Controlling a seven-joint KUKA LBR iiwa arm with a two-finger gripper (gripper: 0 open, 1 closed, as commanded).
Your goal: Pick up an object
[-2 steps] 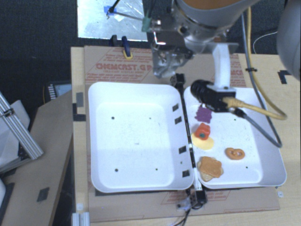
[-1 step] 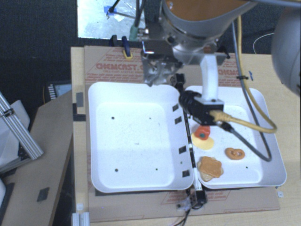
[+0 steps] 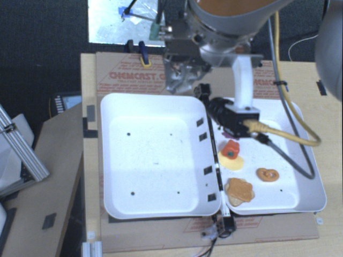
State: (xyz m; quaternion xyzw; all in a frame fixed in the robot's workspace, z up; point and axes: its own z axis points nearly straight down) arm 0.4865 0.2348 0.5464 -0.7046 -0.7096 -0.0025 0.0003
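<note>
The gripper (image 3: 180,82) hangs over the far rim where the two bins meet; whether it is spread or closed cannot be told. Nearer the camera and to the view's right of it, in the right-hand bin (image 3: 300,159), a red toy (image 3: 230,150) touches a pale yellow disc (image 3: 233,164). Beyond them lie a tan biscuit shape (image 3: 239,190) and a brown pretzel (image 3: 267,174).

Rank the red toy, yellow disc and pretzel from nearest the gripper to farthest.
From the gripper:
1. Red toy, left side of the right bin.
2. Yellow disc, touching the toy's near side.
3. Pretzel, farther right.
</note>
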